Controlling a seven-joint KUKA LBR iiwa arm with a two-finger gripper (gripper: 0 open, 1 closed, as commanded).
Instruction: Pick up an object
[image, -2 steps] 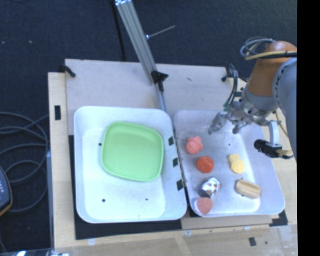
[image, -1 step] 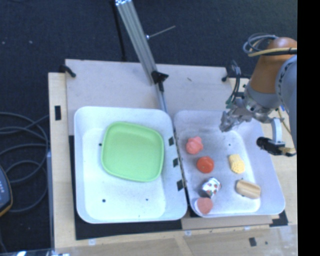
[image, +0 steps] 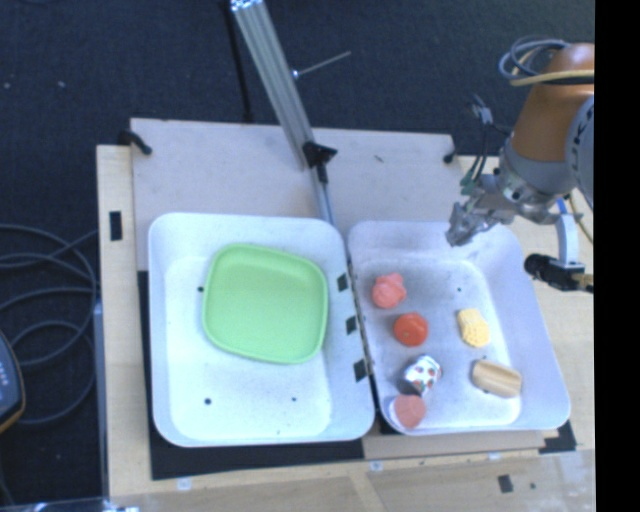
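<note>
- Camera view, lower right of the frame: a pale pink round lump (image: 408, 409) lies against the front rim of the right shallow white bin (image: 535, 330), with a small white and silver speckled piece (image: 422, 373) just behind it.
- Right of those, a tan bread-like roll (image: 496, 378) rests near the bin's right wall, and a yellow knobbly piece (image: 473, 327) lies just beyond.
- Mid-bin sit a red-orange round ball (image: 410, 328) and a pink lumpy piece (image: 389, 291); any of them would serve as the object to pick, being loose and apart.
- Left, a light green square plastic plate (image: 266, 303) lies flat in the left white bin (image: 175, 330).
- Upper right, the gripper (image: 462, 232) hangs over the right bin's far rim, apart from every item; whether its jaws are parted or closed I cannot tell.
- A slanted metal rail (image: 285, 95) crosses the top, probably clear of the reach.
</note>
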